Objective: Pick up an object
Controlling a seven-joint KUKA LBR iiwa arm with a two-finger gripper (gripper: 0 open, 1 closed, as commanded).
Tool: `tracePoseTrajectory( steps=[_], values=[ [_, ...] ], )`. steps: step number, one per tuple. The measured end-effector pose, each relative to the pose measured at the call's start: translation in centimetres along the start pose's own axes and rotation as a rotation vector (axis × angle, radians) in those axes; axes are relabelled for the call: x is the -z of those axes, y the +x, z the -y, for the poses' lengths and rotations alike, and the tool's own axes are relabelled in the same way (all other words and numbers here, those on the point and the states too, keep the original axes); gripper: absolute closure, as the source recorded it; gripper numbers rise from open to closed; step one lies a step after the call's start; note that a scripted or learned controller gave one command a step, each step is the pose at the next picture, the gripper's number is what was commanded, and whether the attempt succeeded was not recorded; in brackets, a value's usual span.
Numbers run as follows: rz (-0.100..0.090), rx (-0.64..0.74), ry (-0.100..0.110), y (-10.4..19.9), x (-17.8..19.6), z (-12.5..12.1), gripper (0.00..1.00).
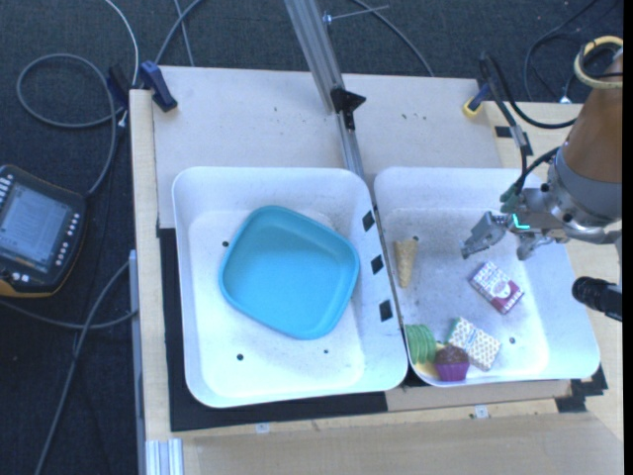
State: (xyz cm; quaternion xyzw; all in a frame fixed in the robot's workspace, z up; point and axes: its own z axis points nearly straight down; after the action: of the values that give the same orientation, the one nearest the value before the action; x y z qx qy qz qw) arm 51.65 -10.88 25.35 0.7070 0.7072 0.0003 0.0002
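Bottom edge of frame: pale wooden worktop (297,117) carries two shallow white bins side by side. Right bin (554,359), lower corner: a cluster of small objects, namely a purple item (452,364) at the rim, a green item (421,341) just left of it, and a checkered white packet (476,343) just right, all three touching or nearly so. Slightly higher in the right bin, apart from the cluster: a small red-and-white box (497,287), lying tilted on the bin floor. Left of it, near the divider between bins: a tan cone-shaped item (406,261), point toward the lower edge. Left bin (198,255) holds one light-blue square plate (290,271), lying flat, centre of bin. The pincer (504,237) hangs over the right bin, just above and to the upper side of the red-and-white box; its two fingers are spread, one to the left, one to the right, with nothing between them. No contact with the box can be confirmed from this angle. Arm (593,156) enters from the right edge, orange band visible above the grey wrist. Upper centre: a grey metal rail (316,43) runs diagonally down to the gap between bins. Far left, off the worktop: a handheld control pendant (35,231) on dark carpet (79,18), cables looping around it.
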Motion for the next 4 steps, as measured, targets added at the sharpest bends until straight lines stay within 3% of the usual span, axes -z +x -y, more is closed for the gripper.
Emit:
tracePoseTrajectory(
  steps=[1,2,4],
  values=[
    [0.000,0.000,0.000,0.0,0.0,0.0,0.00],
    [0.000,-0.001,0.005,-1.0,-5.3,0.4,0.00],
    [-0.001,0.000,0.005,0.1,-15.8,0.5,0.00]
  ],
)
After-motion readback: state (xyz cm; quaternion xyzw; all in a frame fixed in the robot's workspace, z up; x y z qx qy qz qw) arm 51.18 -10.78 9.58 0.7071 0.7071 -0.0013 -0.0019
